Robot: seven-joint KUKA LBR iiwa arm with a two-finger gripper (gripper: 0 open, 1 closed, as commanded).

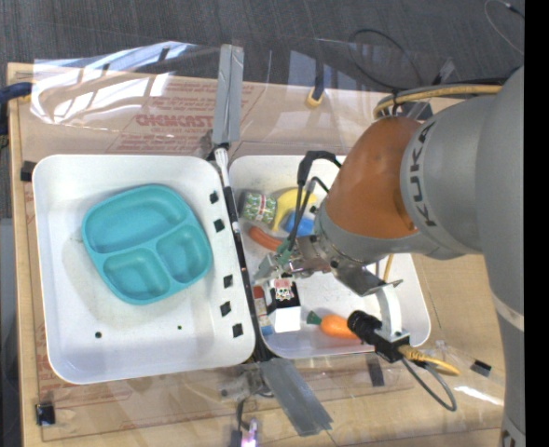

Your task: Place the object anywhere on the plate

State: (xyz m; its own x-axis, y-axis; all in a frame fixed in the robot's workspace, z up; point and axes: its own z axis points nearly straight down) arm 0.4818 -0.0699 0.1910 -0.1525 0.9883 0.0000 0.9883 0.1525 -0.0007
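Observation:
A turquoise plate (146, 243) with three compartments lies in the left bin (55, 194). In the right bin (414, 319) lie several small objects: a green and yellow can-like item (263, 207), a red piece (264, 239), a blue piece (301, 224), an orange carrot (336, 327) and a white block (286, 319). My gripper (279, 273) hangs low over the left part of the right bin, among these objects. The wrist hides its fingertips.
A row of black clips (227, 282) runs along the divider between the two bins. The arm's orange band (377, 180) and grey body cover the right bin's right half. A clear plastic sheet (125, 91) lies behind the bins.

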